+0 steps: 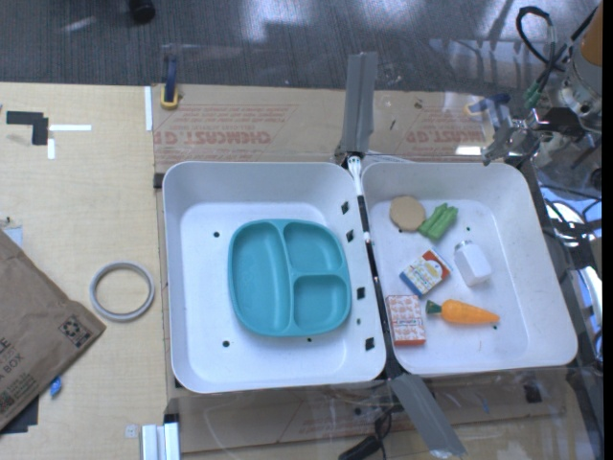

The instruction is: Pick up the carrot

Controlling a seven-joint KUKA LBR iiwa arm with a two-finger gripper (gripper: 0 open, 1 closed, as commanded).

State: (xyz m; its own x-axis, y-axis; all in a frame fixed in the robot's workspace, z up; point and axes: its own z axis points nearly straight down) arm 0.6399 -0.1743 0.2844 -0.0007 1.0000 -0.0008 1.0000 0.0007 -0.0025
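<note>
The carrot [466,312] is orange with a small green top and lies flat in the right bin [536,286], near its front right, its tip pointing right. My gripper [509,144] hangs at the upper right, above the bin's far right corner and well away from the carrot. Cables and metal parts crowd the gripper.
The right bin also holds a round tan cookie [407,213], a green vegetable [439,220], a white bottle [471,262], a small blue-and-orange carton [424,273] and a red box [405,319] just left of the carrot. The left bin [192,257] holds a teal divided plate [287,276]. A tape ring [122,288] lies on the bench.
</note>
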